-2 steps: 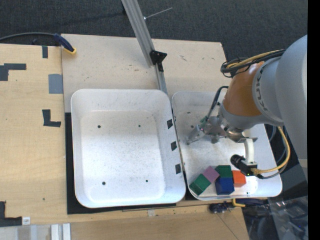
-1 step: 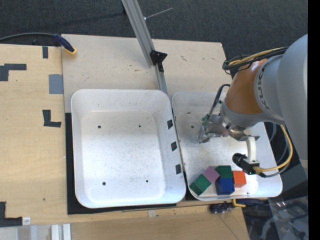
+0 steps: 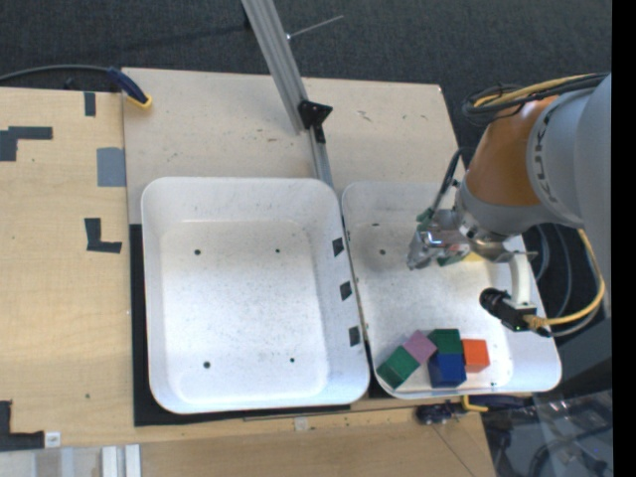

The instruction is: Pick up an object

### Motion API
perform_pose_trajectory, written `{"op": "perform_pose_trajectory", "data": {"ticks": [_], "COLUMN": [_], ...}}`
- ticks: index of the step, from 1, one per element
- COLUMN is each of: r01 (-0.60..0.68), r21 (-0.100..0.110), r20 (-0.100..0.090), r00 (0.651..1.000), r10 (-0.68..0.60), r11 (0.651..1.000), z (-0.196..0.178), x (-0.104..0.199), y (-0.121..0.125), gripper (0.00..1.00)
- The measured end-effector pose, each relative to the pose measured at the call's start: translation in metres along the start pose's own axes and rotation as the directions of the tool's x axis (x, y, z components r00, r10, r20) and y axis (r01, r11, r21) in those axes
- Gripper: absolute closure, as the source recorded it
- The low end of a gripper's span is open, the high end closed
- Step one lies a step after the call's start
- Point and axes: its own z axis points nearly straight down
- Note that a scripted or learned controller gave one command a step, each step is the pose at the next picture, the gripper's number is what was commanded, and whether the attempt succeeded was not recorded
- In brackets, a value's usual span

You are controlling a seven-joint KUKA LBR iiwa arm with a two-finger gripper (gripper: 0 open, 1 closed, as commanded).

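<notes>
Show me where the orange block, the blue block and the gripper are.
orange block [image 3: 476, 353], camera view, on its top face.
blue block [image 3: 447, 368], camera view, on its top face.
gripper [image 3: 423, 256], camera view, at the tip of its fingers above the right bin.

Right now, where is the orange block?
The orange block lies in the right bin, at its near right corner, beside the blue block and a green block.

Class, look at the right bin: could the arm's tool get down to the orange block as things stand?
Probably yes. The tool hangs over the same bin, the orange block lies uncovered, though the blue block sits close beside it.
</notes>
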Motion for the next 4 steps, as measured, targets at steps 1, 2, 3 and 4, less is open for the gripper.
{"op": "perform_pose_trajectory", "data": {"ticks": [1, 2, 3, 4], "r01": [0.002, 0.001, 0.004, 0.004], "r21": [-0.002, -0.003, 0.004, 0.006], "r20": [0.0, 0.001, -0.002, -0.002], "r00": [1.0, 1.0, 1.0, 1.0], "r10": [-0.002, -0.001, -0.004, -0.004], "r11": [1.0, 1.0, 1.0, 1.0], "z": [-0.06, -0.12, -0.121, -0.115], "x": [0.008, 0.002, 0.045, 0.087], "y": [0.002, 0.008, -0.012, -0.024], "gripper": [1.0, 1.0, 1.0, 1.0]}}
